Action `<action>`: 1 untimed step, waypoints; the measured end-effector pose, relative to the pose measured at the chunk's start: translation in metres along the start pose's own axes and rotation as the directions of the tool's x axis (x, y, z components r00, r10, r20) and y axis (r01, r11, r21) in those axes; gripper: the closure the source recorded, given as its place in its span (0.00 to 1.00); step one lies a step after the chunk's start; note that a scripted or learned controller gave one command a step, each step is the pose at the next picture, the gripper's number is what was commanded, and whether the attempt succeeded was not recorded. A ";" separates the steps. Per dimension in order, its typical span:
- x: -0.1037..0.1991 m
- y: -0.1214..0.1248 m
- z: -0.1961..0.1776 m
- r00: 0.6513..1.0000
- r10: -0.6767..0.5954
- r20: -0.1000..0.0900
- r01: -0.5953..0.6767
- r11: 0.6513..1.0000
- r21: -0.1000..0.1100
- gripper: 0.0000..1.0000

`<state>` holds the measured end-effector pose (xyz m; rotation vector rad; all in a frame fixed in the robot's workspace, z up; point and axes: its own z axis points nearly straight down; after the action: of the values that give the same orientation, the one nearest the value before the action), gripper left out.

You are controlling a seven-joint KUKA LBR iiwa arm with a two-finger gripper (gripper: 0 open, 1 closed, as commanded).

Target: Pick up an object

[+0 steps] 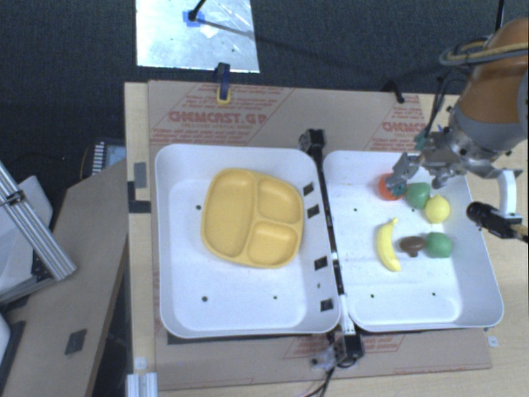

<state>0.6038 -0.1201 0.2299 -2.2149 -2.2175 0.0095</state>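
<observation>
The right bin [463, 304] holds several small toy foods. A yellow banana [388, 245] lies near its middle, with a brown piece [411, 243] and a green ball [440, 244] to its right. Farther back sit a yellow lemon [437, 209], a green piece [417, 194] and an orange-red piece [388, 188]. My gripper [418, 176] hangs low over the back of this bin, just above the orange-red and green pieces. I see nothing lifted off the bin floor.
The left bin [182, 296] carries a yellow divided plate [252, 217]. A black divider with clips [324, 222] runs between the bins. The grey arm with its orange band [496, 81] comes in from the upper right. A black part [488, 216] juts over the right bin's edge.
</observation>
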 end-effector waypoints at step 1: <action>0.000 0.002 -0.006 1.000 -0.002 0.001 0.002 1.000 -0.011 0.00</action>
<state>0.6062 -0.1198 0.2357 -2.2185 -2.2257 -0.0008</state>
